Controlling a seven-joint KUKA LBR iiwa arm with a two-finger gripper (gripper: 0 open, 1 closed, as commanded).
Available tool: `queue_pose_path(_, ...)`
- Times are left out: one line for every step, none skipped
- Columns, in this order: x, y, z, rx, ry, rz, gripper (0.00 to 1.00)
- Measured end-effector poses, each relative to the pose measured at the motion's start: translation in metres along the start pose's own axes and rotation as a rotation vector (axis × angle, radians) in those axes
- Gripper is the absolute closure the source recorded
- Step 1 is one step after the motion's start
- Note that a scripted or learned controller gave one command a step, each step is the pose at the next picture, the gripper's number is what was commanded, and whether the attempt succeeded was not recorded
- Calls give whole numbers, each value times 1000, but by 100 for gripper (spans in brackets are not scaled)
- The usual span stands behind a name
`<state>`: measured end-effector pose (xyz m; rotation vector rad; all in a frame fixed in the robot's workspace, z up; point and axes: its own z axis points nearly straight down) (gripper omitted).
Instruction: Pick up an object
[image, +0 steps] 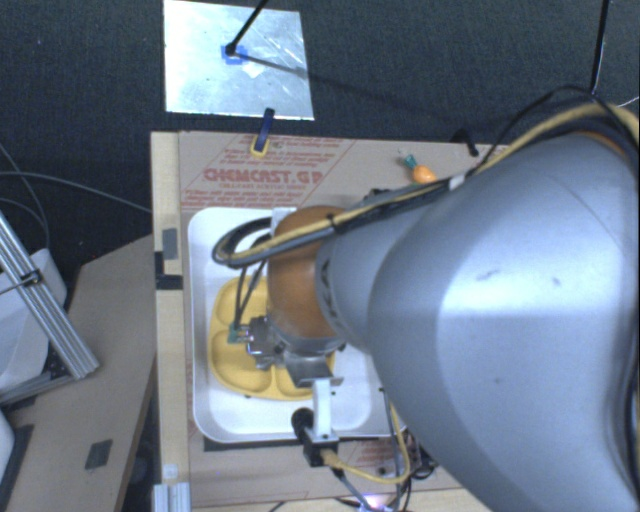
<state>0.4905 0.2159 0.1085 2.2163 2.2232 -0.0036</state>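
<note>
Yellow object (232, 352) lies in the white bin (205, 240), at 9 o'clock from the wrist — mostly hidden beneath the arm (480, 330). Looks soft, light, slightly slick; its exposed 9 o'clock rim seems the best hold. Gripper state — cannot tell.

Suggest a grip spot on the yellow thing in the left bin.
Probably the yellow object's exposed left rim, approached from above on the bin's open left side: it lies flat, and the arm covers its right part. Its exact shape is unclear.

Smooth grey metal arm (500, 300), glossy white plastic bin (205, 300), matt yellow object (235, 350)
</note>
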Motion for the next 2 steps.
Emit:
queue_pose_path(18, 65, -176, -21, 11, -2, 100)
queue_pose_path(17, 183, -15, -9, 4, 0, 100)
